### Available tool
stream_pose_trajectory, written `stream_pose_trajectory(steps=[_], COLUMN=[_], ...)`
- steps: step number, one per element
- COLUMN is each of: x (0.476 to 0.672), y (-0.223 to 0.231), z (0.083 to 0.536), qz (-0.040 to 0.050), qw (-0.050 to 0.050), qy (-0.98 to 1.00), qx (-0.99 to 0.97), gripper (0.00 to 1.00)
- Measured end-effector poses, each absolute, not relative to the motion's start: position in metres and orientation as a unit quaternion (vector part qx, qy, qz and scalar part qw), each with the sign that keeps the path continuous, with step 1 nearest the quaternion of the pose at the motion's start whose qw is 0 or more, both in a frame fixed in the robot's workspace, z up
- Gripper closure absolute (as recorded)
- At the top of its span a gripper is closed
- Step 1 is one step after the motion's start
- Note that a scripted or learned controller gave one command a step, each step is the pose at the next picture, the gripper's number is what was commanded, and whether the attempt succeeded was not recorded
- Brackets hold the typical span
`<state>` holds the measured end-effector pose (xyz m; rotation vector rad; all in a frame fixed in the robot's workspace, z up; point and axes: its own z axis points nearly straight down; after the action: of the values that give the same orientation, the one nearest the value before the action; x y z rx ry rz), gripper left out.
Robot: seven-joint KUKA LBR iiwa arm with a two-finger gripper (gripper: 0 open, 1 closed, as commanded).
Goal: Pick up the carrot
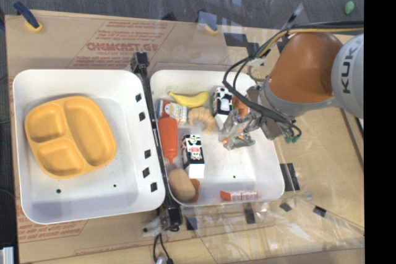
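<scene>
Pincer (238, 136): low in right bin (266, 167); grip state cannot be told
Carrot (167, 139): lying at that bin's left wall, apart from pincer
Carton (194, 156): between them
Tray (68, 135): left bin (28, 195)

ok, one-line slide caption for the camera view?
The hand hovers in the right bin, apart from the carrot by its left wall.

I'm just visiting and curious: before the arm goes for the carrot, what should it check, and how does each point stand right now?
1. Carrot in view, right bin's left side: ok.
2. Carrot top uncovered: ok.
3. Room around it: not ok; the bin wall, a milk carton and a potato crowd it.
4. Gripper over the carrot: not ok; it sits mid-bin, right of it.
5. Gripper free of objects: cannot tell.
</scene>
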<state>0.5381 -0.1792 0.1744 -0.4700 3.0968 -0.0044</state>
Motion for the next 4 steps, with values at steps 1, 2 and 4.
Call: stream_pose_trajectory(steps=[1, 2, 4], x=[0.531, 0.544, 0.658], y=[-0.209, -0.208, -0.210], z=[0.095, 0.093, 0.104], qz=[0.0015, -0.0008, 0.0015], qw=[-0.001, 0.002, 0.001], qy=[0.949, 0.883, 0.822], qx=[-0.315, -0.469, -0.569], gripper=[1.00, 1.00, 1.00])
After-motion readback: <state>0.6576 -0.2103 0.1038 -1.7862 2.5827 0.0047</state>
